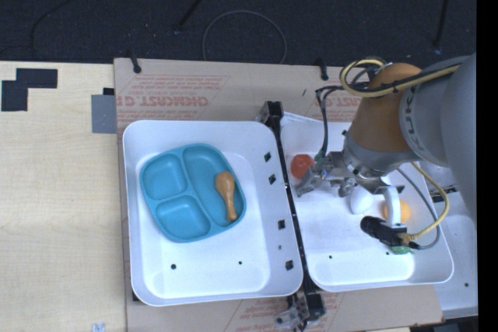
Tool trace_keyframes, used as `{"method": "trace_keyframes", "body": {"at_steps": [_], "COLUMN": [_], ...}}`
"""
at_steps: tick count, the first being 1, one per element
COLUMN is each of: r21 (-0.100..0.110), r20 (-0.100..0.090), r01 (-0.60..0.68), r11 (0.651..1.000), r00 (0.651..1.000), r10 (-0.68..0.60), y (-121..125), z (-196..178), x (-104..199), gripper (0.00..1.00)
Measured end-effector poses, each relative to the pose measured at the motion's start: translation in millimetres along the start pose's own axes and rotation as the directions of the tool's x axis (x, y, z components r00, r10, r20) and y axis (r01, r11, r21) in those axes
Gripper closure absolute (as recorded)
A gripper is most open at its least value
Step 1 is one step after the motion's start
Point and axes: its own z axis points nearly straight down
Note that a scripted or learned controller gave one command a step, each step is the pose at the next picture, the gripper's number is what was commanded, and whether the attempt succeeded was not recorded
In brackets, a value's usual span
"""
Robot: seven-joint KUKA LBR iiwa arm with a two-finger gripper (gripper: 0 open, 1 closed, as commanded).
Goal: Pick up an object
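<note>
A drumstick [226, 194] rests in the blue plate [167, 183], left bin [194, 284]; a red ball [301, 165] lies beside my gripper [311, 181] in the right bin [350, 276]. Finger state: I cannot tell. I should center over the ball before closing.

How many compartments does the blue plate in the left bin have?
3. The blue plate has two compartments along its upper side and one at lower left; a wooden drumstick-shaped piece lies along its right edge.
</note>
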Motion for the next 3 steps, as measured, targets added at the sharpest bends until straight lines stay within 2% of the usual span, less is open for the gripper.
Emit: {"method": "trace_keyframes", "body": {"at_steps": [1,2,3], "r21": [-0.002,-0.001,-0.009], "r20": [0.001,0.0,0.002], "r01": [-0.003,-0.008,-0.002], "r11": [1.0,1.0,1.0], "r00": [1.0,1.0,1.0], "r10": [0.003,0.008,0.002], "y": [-0.6,-0.8,7.3], "z": [18.9,7.8,-51.3], "x": [0.9,-0.6,-1.0], "gripper": [0.0,1.0,1.0]}}
